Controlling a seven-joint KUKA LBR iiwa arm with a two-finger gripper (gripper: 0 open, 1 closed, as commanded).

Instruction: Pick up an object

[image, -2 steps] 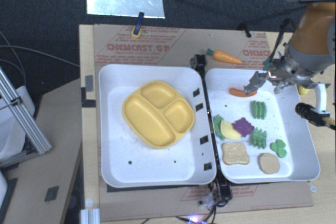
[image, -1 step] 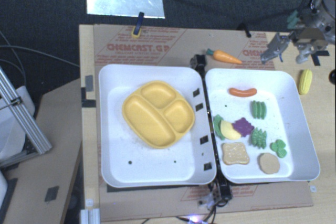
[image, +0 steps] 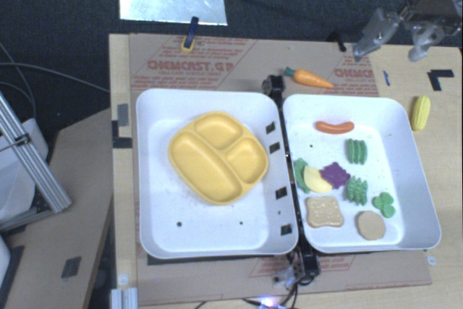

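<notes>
My gripper (image: 391, 41) hangs open at the upper right, above the bench behind the right bin (image: 412, 155), with nothing between its fingers. In that bin lie toy foods: a red sausage (image: 334, 127), green beans (image: 355, 151), a purple cluster (image: 335, 174), a yellow and green piece (image: 311, 178), a green ridged piece (image: 356, 189), broccoli (image: 384, 204), a toast slice (image: 324, 212) and a round cookie (image: 371, 225). A carrot (image: 309, 78) lies on the bench behind the bins, left of and below the gripper.
The left bin (image: 155, 155) holds a yellow divided plate (image: 217, 155). A yellow corn cob (image: 420, 113) rests on the bench right of the right bin. A blue and yellow clip (image: 190, 35) sits at the bench's far edge. A metal frame (image: 25, 155) stands at left.
</notes>
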